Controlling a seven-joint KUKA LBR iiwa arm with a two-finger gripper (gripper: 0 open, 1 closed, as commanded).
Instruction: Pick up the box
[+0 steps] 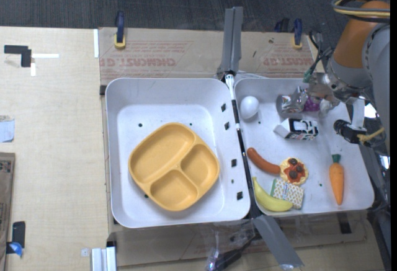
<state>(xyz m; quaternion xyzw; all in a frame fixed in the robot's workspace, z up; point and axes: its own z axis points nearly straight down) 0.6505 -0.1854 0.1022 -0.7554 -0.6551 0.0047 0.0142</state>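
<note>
Black-and-white box [299, 129] lies in the right bin [366, 201], just below the gripper [302, 101], above the sausage [263, 161]; gripper opening can't be made out; yellow tray [173, 166] in left bin [118, 158].
</note>
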